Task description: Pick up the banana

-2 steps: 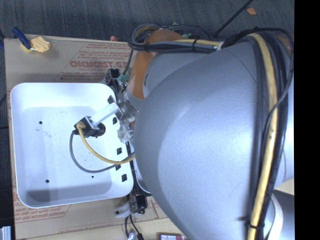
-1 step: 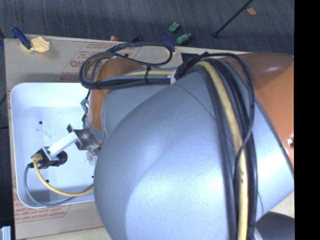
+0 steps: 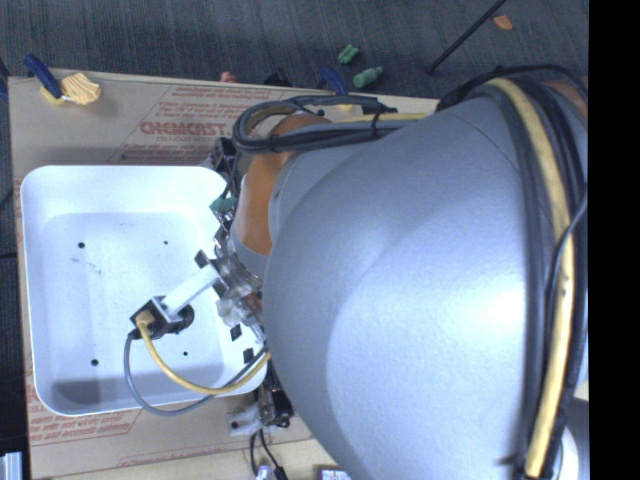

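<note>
The arm's large grey body point(image 3: 430, 288) reaches in from the right and hides the right bin and whatever lies in it. Its orange band point(image 3: 258, 208) sits just past the left bin's right wall. Below the band, the gripper point(image 3: 236, 303) hangs over the right edge of the left white bin point(image 3: 60, 228), tucked under the wrist.
The bins rest on a brown cardboard sheet point(image 3: 150, 118). A blue clamp point(image 3: 42, 73) with a tan piece beside it sits at the sheet's top left corner. Small green objects point(image 3: 358, 66) lie on the dark floor beyond the bench.
</note>
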Action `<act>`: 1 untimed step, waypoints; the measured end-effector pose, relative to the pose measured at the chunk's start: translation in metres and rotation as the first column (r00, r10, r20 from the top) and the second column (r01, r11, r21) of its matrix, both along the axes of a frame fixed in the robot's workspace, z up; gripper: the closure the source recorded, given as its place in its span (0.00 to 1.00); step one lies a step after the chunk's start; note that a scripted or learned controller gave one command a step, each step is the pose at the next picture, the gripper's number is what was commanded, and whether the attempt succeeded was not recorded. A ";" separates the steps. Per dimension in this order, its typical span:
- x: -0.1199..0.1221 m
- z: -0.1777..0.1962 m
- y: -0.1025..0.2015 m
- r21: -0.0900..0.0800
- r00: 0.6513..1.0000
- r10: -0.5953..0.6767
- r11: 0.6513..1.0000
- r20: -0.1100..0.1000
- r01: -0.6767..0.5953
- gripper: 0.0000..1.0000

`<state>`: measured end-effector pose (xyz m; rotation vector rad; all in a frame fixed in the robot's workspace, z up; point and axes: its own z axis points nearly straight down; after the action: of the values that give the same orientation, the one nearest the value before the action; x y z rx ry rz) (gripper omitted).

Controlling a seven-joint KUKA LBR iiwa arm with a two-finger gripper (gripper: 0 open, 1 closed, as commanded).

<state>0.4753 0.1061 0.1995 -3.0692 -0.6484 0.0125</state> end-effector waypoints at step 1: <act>0.000 0.009 0.002 0.003 1.000 0.009 1.000 -0.007 -0.009 1.00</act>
<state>0.4750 0.1079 0.2089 -3.0618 -0.6613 0.0226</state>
